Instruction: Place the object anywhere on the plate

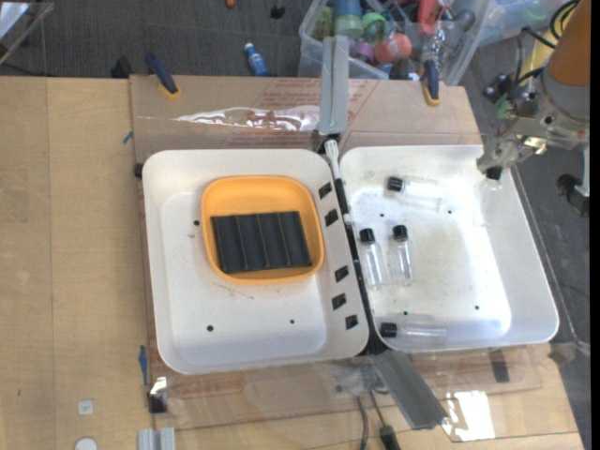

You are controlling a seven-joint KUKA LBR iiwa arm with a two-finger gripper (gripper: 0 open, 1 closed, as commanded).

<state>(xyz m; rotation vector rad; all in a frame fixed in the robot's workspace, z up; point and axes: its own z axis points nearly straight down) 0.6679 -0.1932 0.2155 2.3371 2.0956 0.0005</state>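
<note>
A clear glass vial with a black cap (412, 328) is lying at the near edge of the right shallow white bin (525, 279). Three more capped vials (400, 251) are lying farther back in that bin, apart from one another. In the left white bin (178, 279), the orange square plate (216, 200) is carrying a black ridged insert (261, 242). The gripper (494, 165) is hovering over the right bin's far right corner; whether its fingers are apart is not clear.

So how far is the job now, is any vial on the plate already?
Nothing is done yet: the orange plate holds just a black ribbed insert. All four clear vials lie in the right bin. The gripper is at that bin's far right edge, nothing visibly held. Picking and placing remain.
</note>
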